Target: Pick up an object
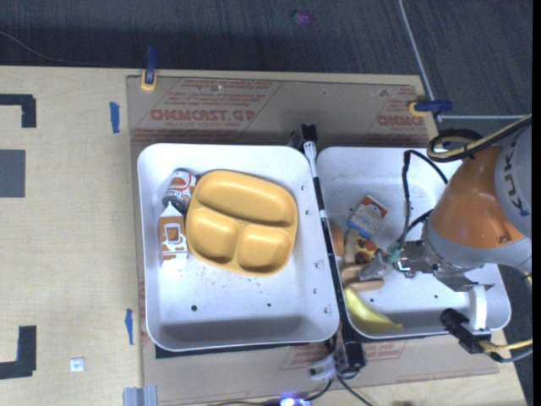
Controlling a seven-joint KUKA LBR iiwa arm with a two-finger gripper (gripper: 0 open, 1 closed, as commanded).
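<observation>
My gripper [378, 266] is low in the right bin [423, 163], reaching left from the orange-banded wrist into a small heap of items. Its tip sits over a tan stick-like piece [362, 285] and beside a colourful snack packet [362, 248]. A yellow banana [368, 314] lies just in front of it near the bin's front wall. A white and blue packet [367, 216] lies a little behind it. Nothing can be seen gripped.
The left bin [245, 311] holds a large yellow divided tray [239, 220], with a small can [177, 189] and an orange-and-white box [172, 235] at its left side. A black clamp [306, 135] sits between the bins. Cables loop above the arm [448, 142].
</observation>
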